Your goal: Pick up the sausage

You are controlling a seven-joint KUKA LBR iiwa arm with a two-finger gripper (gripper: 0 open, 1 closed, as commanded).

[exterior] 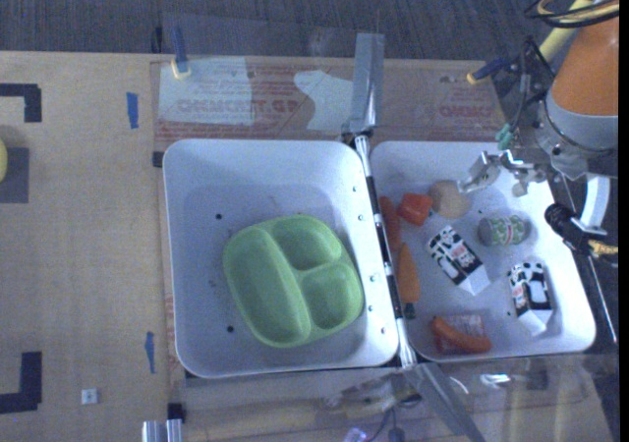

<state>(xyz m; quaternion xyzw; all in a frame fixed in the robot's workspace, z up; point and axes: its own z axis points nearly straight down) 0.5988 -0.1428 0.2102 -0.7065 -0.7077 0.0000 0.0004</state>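
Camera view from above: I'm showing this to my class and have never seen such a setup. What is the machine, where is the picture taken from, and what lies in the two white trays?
The picture is taken by one fixed camera above a bench, looking down at a slant. The machine is a robot arm, grey with an orange band, reaching in from the right. Its two-finger gripper hangs over the back of the right bin; I see nothing between its fingers.

The left bin holds a green divided plate. The right bin holds toy food: the sausage near the front edge, a carrot, two cow-patterned cartons, a green-and-white can, a small red piece and a pale round item.
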